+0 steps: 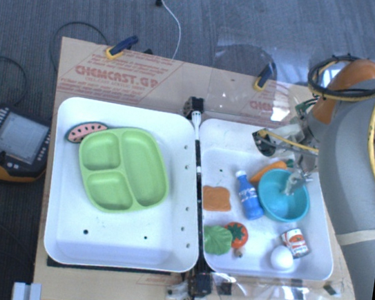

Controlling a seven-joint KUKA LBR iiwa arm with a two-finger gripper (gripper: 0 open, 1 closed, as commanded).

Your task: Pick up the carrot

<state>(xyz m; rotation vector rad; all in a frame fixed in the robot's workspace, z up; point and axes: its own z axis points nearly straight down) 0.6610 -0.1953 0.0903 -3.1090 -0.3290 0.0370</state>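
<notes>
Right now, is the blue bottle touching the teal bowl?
Touching. In the camera view, the blue bottle lies against the left rim of the teal bowl, with no white bin floor visible between them.

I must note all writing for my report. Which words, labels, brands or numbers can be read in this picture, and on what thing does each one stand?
"CHEMCAST GP": red print, upside down, on the board under the bins, upper left.
More red print on that board, upper right: cut off, not readable.
Label on the small can: too small to read.
Label on the blue bottle: blurred.
Screen of the handheld pendant: no readable text.
</notes>
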